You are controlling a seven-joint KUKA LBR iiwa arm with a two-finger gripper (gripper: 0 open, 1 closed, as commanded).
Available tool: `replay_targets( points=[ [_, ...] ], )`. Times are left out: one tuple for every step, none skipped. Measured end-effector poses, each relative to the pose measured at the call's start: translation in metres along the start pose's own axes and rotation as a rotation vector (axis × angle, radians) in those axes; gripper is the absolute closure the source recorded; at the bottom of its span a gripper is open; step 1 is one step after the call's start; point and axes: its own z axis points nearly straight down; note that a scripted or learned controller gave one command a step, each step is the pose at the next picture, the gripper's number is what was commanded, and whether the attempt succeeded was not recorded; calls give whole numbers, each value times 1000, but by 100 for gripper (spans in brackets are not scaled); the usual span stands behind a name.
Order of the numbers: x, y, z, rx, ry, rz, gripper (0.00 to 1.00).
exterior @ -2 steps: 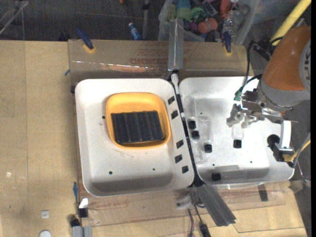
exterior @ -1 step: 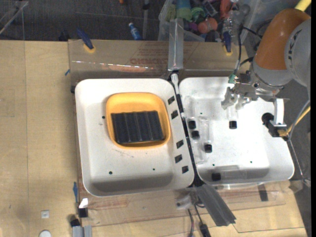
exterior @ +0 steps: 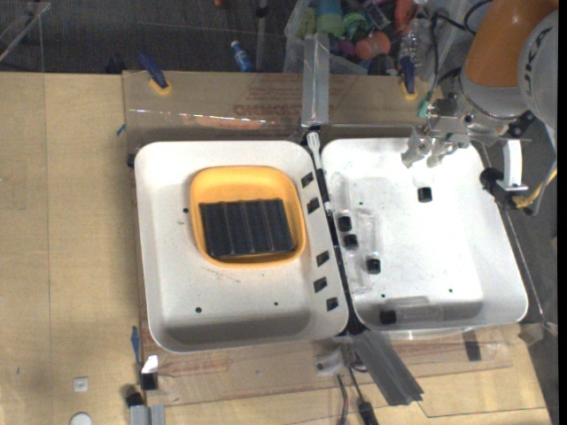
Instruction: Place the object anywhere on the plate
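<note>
**Empty-fingered over the right bin, slab on the plate**

Camera view: my gripper (exterior: 423, 156) hangs over the far part of the right bin (exterior: 461, 282), its two metal fingers spread with nothing between them. A small black block (exterior: 424, 194) lies just near of me, apart from my tips. The task's thing, as I judge it, is the dark ribbed slab (exterior: 245, 227). It lies flat inside the yellow plate (exterior: 202, 184) in the left bin (exterior: 168, 308), so the placing looks done. Doing this step well means staying high and well clear of the plate, without nudging it. The slab is rectangular and grooved — probably rigid. The plate is glossy, shallow and round-cornered — likely to slide on smooth white plastic.
</note>
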Motion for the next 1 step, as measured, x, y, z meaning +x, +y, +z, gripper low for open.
replay_targets(
  points=[
    [12, -1, -30, -2, -1, -126, 100]
  ],
)
